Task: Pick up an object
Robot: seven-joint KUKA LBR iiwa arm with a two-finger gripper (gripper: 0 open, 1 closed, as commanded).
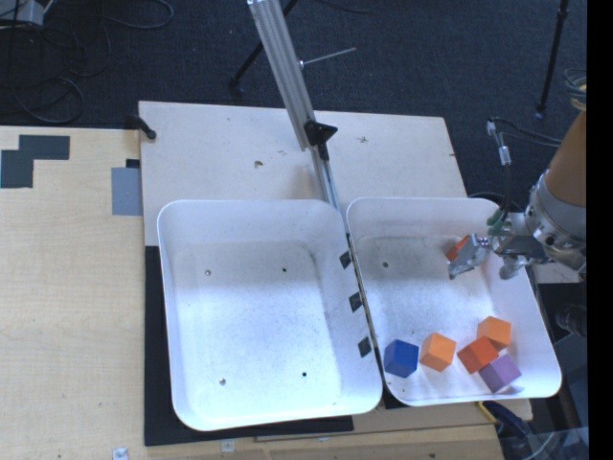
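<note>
Gripper (476, 253) above right bin (402, 220), fingers closed on a small orange-red block (458, 250), apparently lifted clear of the floor. Remaining blocks cluster at the near edge: blue (400, 357), orange (439, 351), orange (494, 332), red (476, 355), purple (499, 372). Left bin (182, 220) alongside.

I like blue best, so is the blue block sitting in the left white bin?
No, the blue cube-shaped block lies in the right white bin, beside the orange cube-shaped block near its front edge.
</note>
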